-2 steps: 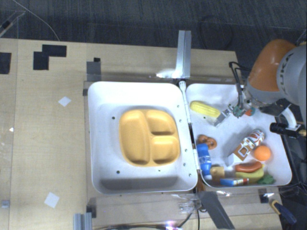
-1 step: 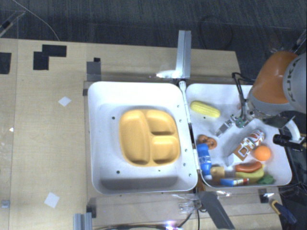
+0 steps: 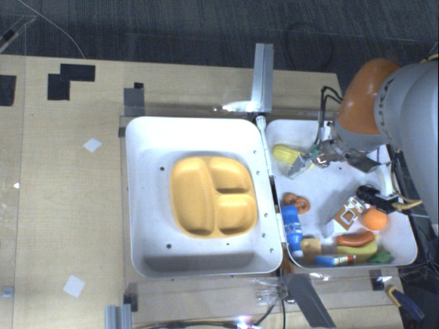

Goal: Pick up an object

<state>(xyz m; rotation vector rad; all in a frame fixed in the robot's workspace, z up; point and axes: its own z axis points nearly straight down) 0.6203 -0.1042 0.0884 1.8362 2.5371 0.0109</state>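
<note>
The grey arm with an orange band (image 3: 363,98) reaches in from 3 o'clock and bends down over the far part of the right shallow white bin (image 3: 333,184). Its gripper (image 3: 302,164) points toward 9 o'clock and sits low at about 10 o'clock in that bin. I cannot tell whether it is open or closed.

Just beside the gripper tip, on its 10 o'clock side, lies a soft yellow rounded object (image 3: 285,153), close to the bin's left wall.

Toward 8 o'clock there is a small brown-orange lump (image 3: 296,201) and, below it, a blue plastic bottle (image 3: 291,226) along the left wall. Along the 6 o'clock edge lie a yellow banana-shaped toy (image 3: 358,250) and a red-orange sausage-shaped toy (image 3: 355,238). At 4 o'clock sits an orange ball (image 3: 374,219), touching a small white-and-brown box (image 3: 348,214).

The left shallow white bin (image 3: 140,184) holds a yellow three-compartment plastic tray (image 3: 211,196) at its centre.
</note>
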